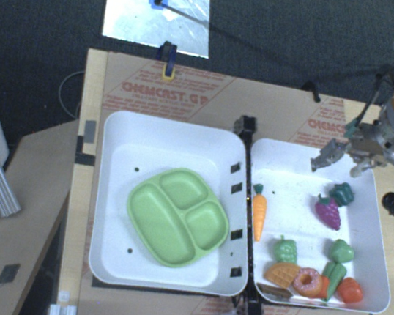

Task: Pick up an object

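My gripper (343, 162) hangs over the back of the right bin (382, 253), its two fingers spread apart and open with nothing between them. Just below and right of it lie a dark green toy (342, 192) and purple grapes (328, 212). An orange carrot (258, 212) lies along the bin's left wall. Along the front sit a green pepper (286, 249), a pink donut (306, 281) on an orange piece (282, 274), a green vegetable (338, 261) and a red tomato (351, 291).
The left bin (129, 142) holds a light green divided plate (176, 216). A black divider with clips (244, 198) runs between the bins. A silver sheet (160, 6) lies on the dark floor behind the bench.
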### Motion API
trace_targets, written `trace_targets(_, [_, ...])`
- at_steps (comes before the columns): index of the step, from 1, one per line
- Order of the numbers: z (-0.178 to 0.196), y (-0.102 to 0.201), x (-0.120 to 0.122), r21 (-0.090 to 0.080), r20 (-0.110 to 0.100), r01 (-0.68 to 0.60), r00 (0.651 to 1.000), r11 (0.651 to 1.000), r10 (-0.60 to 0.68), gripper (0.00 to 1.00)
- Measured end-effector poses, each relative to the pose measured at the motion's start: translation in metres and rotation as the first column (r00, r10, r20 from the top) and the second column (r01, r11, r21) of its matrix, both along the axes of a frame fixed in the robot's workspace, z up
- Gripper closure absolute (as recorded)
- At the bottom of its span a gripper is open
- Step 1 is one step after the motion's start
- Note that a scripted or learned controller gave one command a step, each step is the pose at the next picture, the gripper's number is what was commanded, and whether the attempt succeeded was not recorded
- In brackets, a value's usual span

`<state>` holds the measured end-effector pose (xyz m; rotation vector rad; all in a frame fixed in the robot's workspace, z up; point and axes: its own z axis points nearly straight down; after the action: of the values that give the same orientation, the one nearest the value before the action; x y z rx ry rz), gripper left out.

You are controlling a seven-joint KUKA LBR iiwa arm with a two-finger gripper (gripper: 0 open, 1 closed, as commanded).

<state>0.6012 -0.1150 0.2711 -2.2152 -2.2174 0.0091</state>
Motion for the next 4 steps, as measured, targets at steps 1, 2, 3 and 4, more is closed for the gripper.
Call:
trace_targets(1, [0.006,0.000,0.002,-0.001,0.011,-0.002,1.000,1.000,0.002,0.00])
trace_targets(2, [-0.056,0.004,0.002,0.000,0.006,-0.001,1.000,1.000,0.001,0.00])
trace_targets(3, [-0.100,0.010,0.003,0.000,0.008,0.000,1.000,1.000,0.000,0.00])
trace_targets(4, [-0.159,0.003,-0.001,-0.001,0.006,0.001,1.000,1.000,-0.001,0.00])
